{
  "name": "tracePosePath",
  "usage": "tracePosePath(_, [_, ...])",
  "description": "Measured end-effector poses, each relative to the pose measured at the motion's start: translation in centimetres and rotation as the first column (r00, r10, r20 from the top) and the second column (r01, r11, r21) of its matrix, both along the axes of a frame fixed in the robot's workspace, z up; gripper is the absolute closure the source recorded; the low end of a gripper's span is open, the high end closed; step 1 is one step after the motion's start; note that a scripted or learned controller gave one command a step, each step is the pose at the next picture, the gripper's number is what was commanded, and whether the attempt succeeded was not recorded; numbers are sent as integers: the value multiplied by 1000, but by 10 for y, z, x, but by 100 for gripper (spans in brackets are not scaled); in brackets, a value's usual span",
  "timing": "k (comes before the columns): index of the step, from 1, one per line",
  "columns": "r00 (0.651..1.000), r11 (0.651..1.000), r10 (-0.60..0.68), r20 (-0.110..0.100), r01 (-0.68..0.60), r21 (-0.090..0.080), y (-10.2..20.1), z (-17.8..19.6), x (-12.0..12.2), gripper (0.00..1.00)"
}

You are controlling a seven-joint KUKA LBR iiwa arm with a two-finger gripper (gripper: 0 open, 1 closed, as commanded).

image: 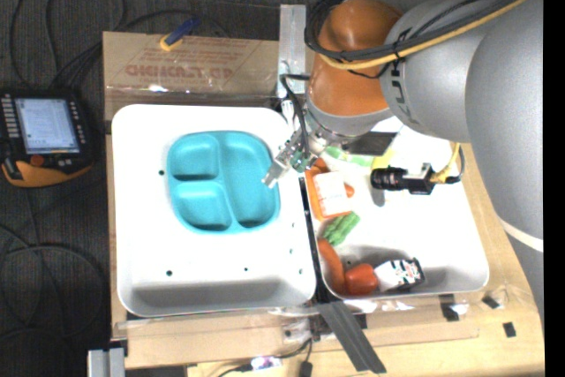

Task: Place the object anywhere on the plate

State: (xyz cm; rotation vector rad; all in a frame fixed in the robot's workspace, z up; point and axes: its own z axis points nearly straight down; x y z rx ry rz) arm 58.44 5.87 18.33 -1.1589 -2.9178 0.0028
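- The claw point(284, 162) is seen at the right rim of the blue plate point(221, 181) in the left bin point(141, 278).
- Whether the claw is released or clenched cannot be told.
- No carried object can be made out; the candidates, such as an orange-and-white packet point(330, 193), lie in the right bin point(459, 265).
- The step is judged to be either release or return; a grasp must first be confirmed.

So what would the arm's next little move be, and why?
Probably a short shift further over the blue divided plate. The claw sits at the plate's right edge, close to the wall between the two bins, and something small and green shows at its tip. Moving inward would likely make any release land on the plate rather than on its rim.
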Motion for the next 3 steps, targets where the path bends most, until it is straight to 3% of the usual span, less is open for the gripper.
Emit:
tracePosePath(1, [1000, 1000, -29, 1, 29, 1, -27, 0, -23, 100])
tracePosePath(2, [969, 969, -248, 0, 248, 0, -9, 0, -35, 100])
tracePosePath(3, [982, 982, -189, 4, 189, 0, -5, 54, 41, 100])
